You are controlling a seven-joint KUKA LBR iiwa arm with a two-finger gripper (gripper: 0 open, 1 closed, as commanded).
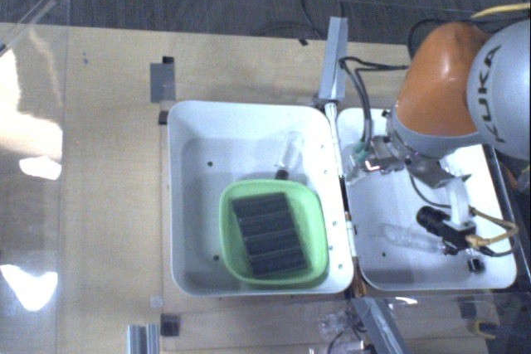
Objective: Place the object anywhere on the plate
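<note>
risk | jaws: you cannot tell, the arm [448,87] hides them | faint clear object [404,236] lies in right bin [498,278]; green plate [228,211] at its 9 o'clock carries a dark ridged block [267,235] | you may misgrasp the see-through piece or drop it crossing the bin walls

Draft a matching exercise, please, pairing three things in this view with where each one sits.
Things:
1. green plate
2. dark ridged block
3. robot arm

Places:
a. lying on the plate
b. reaching over the right-hand bin
c. inside the left-hand bin

Pairs: 1-c; 2-a; 3-b
</note>
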